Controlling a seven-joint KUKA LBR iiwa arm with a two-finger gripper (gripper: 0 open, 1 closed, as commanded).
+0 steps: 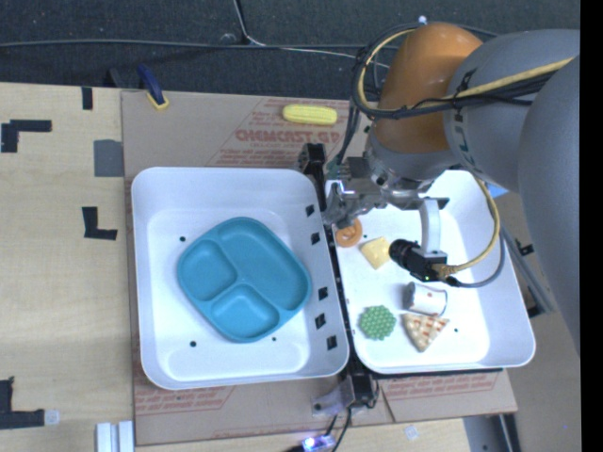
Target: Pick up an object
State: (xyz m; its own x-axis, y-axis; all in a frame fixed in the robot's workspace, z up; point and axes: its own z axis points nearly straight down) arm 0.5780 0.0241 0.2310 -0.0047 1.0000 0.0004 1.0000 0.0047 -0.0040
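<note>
My grey arm (528, 139), with its orange band (429, 73) above the wrist, reaches in from the right and hangs over the upper left part of the right shallow white bin (504, 347). My gripper (344, 205) sits low at that bin's left wall, close to the divide between the two bins; whether it is released or clenched on anything cannot be told from this slant.

Contents of the right bin: a small round orange piece (349, 235) lies just below my gripper, near the left wall. Just beside it to the right is a pale yellow cheese-like wedge (375, 251). Lower down sit a round green knobbly ball (378, 323), a small white cylinder (427, 298), and a triangular pizza-slice toy (425, 329), the last two touching or nearly so. A black fitting (413, 256) on my cabling hangs above the white cylinder.

Contents of the left shallow white bin (151, 205): a blue plastic divided tray (242, 278) with three compartments lies tilted near the middle.

On the brown cardboard sheet (207, 125) covering the bench (47, 252), beyond the bins, lies a yellow corn-cob-shaped toy (309, 115). A blue-and-yellow clamp (151, 87) grips the cardboard's far left corner.
</note>
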